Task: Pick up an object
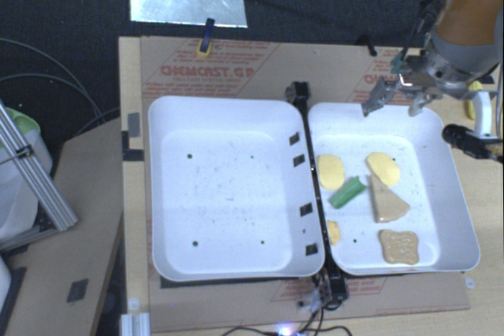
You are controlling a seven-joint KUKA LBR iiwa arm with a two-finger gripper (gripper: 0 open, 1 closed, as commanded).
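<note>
Metal gripper (394,100), fingers spread and empty, hovers over the right bin (453,193) holding flat yellow discs (331,168), a green stick (346,192), tan slabs (387,203).

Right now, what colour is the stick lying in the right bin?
Green; the stick shows best in the camera view.

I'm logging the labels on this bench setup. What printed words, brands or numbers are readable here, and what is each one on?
"CHEMCAST GP": red print on the brown board under the bins, legible above the left bin.
More red print on the same board near the right bin, beside the gripper: partly covered and too blurred to read.
Faint red print on the board's front edge: too small to read.
No text is legible on the bins or the items in them.
</note>
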